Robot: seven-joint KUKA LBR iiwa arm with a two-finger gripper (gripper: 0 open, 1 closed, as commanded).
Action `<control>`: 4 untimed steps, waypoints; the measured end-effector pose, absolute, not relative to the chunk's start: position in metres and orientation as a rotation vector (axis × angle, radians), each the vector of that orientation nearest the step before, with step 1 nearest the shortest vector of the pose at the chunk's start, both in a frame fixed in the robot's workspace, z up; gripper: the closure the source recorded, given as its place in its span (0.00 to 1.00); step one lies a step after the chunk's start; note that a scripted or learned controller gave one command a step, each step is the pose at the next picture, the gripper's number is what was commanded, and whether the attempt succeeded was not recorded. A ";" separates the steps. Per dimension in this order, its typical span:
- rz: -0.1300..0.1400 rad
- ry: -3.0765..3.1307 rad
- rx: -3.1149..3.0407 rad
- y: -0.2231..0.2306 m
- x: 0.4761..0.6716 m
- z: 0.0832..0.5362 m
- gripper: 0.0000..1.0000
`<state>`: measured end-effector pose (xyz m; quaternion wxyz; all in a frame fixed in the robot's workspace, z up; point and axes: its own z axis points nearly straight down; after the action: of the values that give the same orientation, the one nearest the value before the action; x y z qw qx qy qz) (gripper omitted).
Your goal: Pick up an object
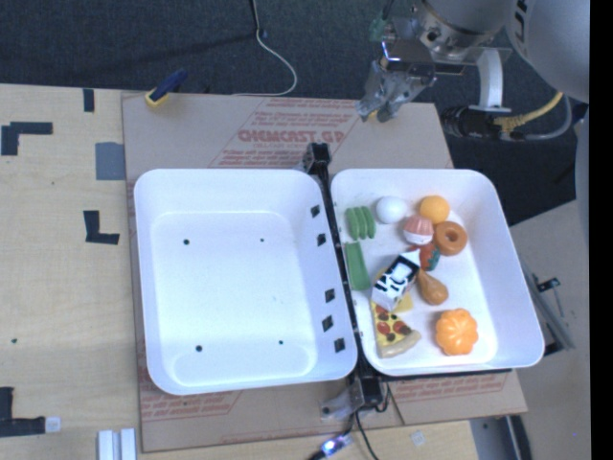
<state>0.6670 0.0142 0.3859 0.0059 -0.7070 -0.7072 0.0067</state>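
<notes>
Two shallow white bins sit side by side on a sheet of cardboard (278,132) on the bench. Of these, the left bin (153,257) shows just its bare white floor with a few small dark dots, while the right bin (498,247) carries all the toy food. Along its left wall lie a green pea pod (360,222) and, just below it, a green stick-shaped piece (356,265). Near the far edge sit a white egg (390,209) and an orange ball (433,208), with a pink-and-white piece (418,229) touching a brown doughnut (449,238) just below them. In the middle a black-and-white carton (396,281) lies tilted, beside a brown drumstick (431,287). Toward the near edge rest a pizza slice (394,334) and an orange pumpkin (456,332), a little apart. The gripper (381,108) hangs above the cardboard beyond the far edge of the right bin, well apart from the food; it grips nothing, and how wide its fingers stand I cannot tell
</notes>
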 end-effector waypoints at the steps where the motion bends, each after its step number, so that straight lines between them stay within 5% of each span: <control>1: -0.020 -2.235 -2.225 0.025 0.668 0.545 1.00; 2: 0.022 -2.213 -2.213 0.029 0.659 0.348 1.00; 3: -0.022 -2.236 -2.223 0.062 0.668 0.519 1.00; 4: 0.024 -2.215 -2.210 0.094 0.666 0.304 1.00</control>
<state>0.6656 0.0938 0.3037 0.0062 -0.7062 -0.7080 0.0076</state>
